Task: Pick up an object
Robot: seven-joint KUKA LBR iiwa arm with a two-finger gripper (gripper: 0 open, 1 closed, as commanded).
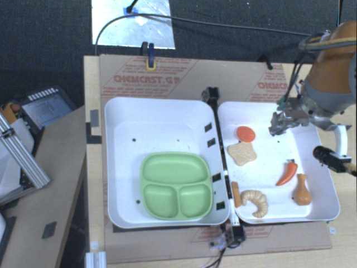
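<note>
The right bin (318, 149) holds several toy foods. A red-orange round piece (245, 133) lies near its middle, with a tan bread slice (242, 153) just below it. A red chili pepper (286, 173) and a brown drumstick (302, 190) lie toward the right front. A croissant (255, 201) and a small orange stick (235, 194) sit at the front left. My gripper (277, 126) hangs over the bin's back part, to the right of the round piece and apart from it. Nothing shows in its grasp.
The left bin (122, 149) holds a green divided plate (176, 184). A black divider (218, 149) with clips runs between the bins. The arm's grey and orange body (332, 66) reaches in over the right bin's back right corner.
</note>
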